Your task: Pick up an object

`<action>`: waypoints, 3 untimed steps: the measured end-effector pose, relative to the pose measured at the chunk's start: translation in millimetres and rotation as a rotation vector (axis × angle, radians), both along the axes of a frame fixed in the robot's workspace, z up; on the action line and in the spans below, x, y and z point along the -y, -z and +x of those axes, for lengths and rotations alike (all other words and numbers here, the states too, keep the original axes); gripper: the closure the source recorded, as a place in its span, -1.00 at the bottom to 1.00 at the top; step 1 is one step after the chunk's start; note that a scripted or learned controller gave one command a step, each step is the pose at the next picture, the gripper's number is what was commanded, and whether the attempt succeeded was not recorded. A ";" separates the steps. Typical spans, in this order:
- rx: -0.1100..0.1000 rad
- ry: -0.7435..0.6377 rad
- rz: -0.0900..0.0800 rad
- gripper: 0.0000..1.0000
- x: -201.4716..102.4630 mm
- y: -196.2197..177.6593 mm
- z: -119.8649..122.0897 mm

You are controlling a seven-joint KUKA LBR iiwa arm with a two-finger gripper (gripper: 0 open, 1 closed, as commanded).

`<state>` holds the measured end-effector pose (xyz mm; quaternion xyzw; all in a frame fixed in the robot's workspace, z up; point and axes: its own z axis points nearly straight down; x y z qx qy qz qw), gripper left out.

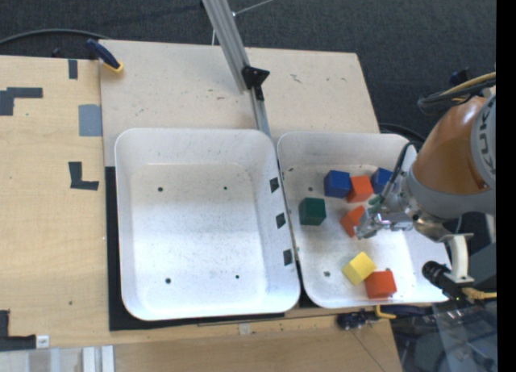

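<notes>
The right bin (322,148) holds several small blocks: a dark green cube (313,211), a blue cube (337,183), an orange block (360,188), a second blue block (381,177) partly behind the arm, an orange-red block (352,220), a yellow cube (359,268) and an orange cube (380,283). My gripper (369,225) is low in this bin, right beside the orange-red block and touching or nearly touching it. The arm covers part of that block.
The left bin (201,225) lies beside the right one, sharing a middle wall. A slanted metal pole (230,35) runs from the top down to the bins' junction. A blue and yellow tool (105,56) lies at the bench's far left corner.
</notes>
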<state>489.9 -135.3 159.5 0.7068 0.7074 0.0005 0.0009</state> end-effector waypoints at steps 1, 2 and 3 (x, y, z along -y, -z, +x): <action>0.002 -0.001 0.000 1.00 -2.3 -46.5 9.3; 0.003 -0.002 -0.001 1.00 -7.3 -107.1 15.7; -0.002 -0.001 0.001 1.00 -7.7 -116.9 16.0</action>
